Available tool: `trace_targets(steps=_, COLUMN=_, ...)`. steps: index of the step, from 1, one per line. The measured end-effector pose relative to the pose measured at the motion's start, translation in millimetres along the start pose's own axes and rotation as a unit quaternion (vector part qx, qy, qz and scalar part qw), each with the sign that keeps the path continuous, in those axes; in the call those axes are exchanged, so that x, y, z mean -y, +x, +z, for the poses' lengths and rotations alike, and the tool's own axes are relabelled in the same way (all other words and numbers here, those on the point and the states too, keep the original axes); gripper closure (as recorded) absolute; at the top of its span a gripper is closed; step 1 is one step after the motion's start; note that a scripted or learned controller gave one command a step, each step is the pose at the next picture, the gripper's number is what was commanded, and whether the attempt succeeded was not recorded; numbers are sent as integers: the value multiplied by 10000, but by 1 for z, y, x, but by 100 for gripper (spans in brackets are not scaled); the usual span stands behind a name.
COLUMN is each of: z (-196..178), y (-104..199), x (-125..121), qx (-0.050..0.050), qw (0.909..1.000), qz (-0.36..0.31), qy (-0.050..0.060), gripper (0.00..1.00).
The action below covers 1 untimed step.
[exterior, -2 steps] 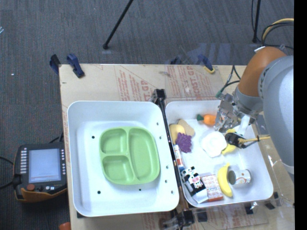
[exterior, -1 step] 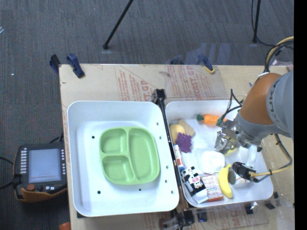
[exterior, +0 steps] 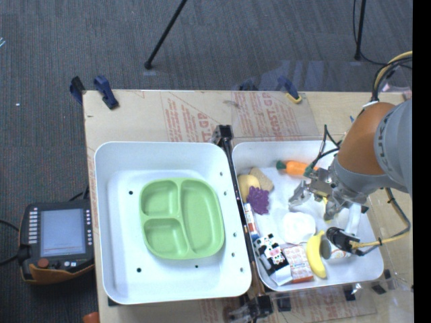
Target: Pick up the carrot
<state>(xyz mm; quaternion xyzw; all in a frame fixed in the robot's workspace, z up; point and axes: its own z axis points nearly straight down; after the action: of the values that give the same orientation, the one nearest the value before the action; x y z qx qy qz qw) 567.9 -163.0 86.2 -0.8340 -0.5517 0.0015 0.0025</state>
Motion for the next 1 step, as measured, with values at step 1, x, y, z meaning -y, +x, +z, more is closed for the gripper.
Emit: trace_targets(steps=1, z=-1, y=23, x=-52, qx=-3, qw=10000, qz=27, qy=-14, gripper=0)
